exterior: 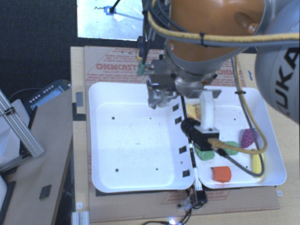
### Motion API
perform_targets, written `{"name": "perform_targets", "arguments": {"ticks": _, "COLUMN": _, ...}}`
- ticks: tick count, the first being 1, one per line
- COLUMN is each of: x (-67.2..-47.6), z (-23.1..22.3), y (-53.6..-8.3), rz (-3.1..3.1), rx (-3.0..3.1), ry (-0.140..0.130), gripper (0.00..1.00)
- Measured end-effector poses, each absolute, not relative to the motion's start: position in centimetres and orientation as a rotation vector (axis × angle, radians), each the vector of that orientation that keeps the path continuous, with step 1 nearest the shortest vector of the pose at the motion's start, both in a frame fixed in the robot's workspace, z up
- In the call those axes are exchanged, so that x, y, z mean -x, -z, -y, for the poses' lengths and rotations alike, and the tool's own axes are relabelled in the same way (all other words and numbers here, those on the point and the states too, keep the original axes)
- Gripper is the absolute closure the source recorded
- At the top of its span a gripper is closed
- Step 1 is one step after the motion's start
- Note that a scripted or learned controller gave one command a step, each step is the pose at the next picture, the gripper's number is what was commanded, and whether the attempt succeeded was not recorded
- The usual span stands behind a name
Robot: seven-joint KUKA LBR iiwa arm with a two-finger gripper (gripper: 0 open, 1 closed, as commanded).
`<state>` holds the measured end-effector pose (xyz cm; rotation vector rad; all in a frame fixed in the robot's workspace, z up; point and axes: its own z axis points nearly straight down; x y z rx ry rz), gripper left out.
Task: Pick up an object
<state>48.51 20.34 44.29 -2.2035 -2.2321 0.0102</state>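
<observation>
Above the divider between the two bins, the gripper (160, 96) hangs at the far rim; whether it is open I cannot tell. Right of it in the right bin (272, 125) lie an orange block (221, 174), green piece (205, 153), purple object (248, 137) and yellow piece (256, 162). The left bin (131, 144) offers open floor.

The bench is seen from one fixed camera set above it, angled down at a slant toward both bins. The left bin (133, 142) is seen whole near the frame's centre; the right bin (271, 146) is partly covered by the arm (215, 22), which enters from the right and looms large, close under the lens. The bench's far edge is seen at the top.
</observation>
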Motion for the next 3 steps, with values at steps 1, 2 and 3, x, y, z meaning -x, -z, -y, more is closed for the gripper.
{"name": "perform_targets", "arguments": {"ticks": 1, "x": -50.5, "z": -20.5, "y": -54.1, "rz": 2.232, "rx": 2.218, "ry": 0.019, "gripper": 1.00}}
{"name": "perform_targets", "arguments": {"ticks": 2, "x": -50.5, "z": -20.5, "y": -54.7, "rz": 2.232, "rx": 2.213, "ry": 0.008, "gripper": 1.00}}
{"name": "perform_targets", "arguments": {"ticks": 3, "x": -50.5, "z": -20.5, "y": -55.8, "rz": 2.236, "rx": 2.209, "ry": 0.011, "gripper": 1.00}}
